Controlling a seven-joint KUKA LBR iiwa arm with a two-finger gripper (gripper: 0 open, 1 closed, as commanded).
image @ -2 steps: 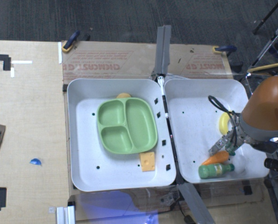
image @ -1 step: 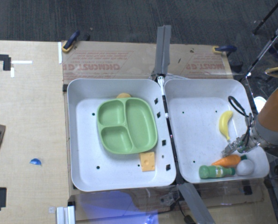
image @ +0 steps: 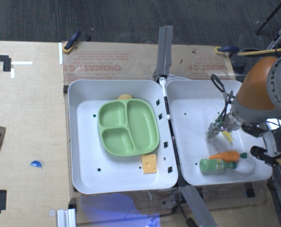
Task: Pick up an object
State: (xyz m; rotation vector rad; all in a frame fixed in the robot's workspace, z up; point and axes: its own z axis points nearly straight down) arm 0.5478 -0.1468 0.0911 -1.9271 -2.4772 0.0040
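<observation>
In the right bin (image: 190,122), a green bottle (image: 215,165) lies on its side near the front wall. An orange carrot (image: 226,156) with a green tip rests just behind it. My gripper (image: 217,130) hangs low over the bin floor behind the carrot, tilted down to the left. A small yellow piece (image: 227,136) pokes out right beside it, touching or nearly touching. Nothing is visibly held. The grey arm with its orange band (image: 256,86) comes in from the right.
The left bin (image: 83,145) holds a green divided plate (image: 129,126), a yellow cheese wedge (image: 149,164) at its front edge and a small yellow item (image: 125,97) peeking out behind it. A grey divider bar (image: 165,56) stands between the bins at the back.
</observation>
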